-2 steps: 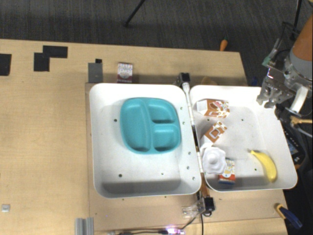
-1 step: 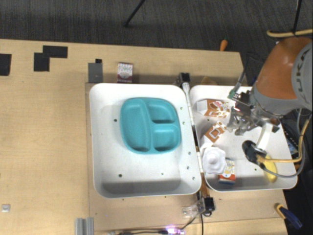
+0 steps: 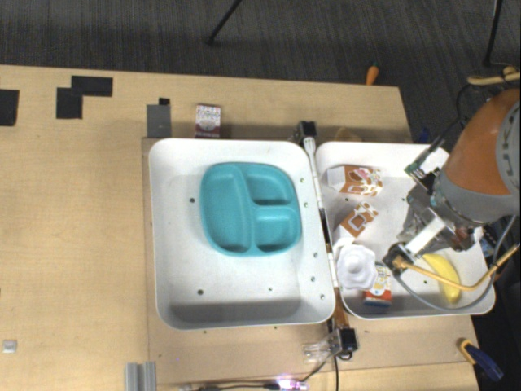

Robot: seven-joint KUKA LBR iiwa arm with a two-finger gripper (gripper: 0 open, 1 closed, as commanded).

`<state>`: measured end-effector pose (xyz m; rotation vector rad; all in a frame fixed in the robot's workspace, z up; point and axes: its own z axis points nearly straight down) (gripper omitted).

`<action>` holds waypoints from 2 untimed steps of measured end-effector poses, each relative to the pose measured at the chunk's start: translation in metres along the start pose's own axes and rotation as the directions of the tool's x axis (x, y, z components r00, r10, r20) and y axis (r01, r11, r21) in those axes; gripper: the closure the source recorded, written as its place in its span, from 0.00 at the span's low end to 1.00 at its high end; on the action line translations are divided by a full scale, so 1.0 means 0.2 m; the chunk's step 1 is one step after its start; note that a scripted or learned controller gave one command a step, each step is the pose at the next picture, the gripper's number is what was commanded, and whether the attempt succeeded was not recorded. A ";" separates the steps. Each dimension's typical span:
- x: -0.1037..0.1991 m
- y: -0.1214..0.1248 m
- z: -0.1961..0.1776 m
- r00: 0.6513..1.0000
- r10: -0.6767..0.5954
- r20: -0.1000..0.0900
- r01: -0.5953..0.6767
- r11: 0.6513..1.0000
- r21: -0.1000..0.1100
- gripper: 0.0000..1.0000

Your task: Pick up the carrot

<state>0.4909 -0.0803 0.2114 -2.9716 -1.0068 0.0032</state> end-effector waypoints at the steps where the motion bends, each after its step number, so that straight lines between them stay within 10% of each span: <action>1: -0.21 0.41 -0.34 0.958 0.285 -0.005 -0.285 0.958 -0.007 1.00; 2: -0.05 0.04 0.03 0.943 0.334 0.003 -0.334 0.943 0.003 1.00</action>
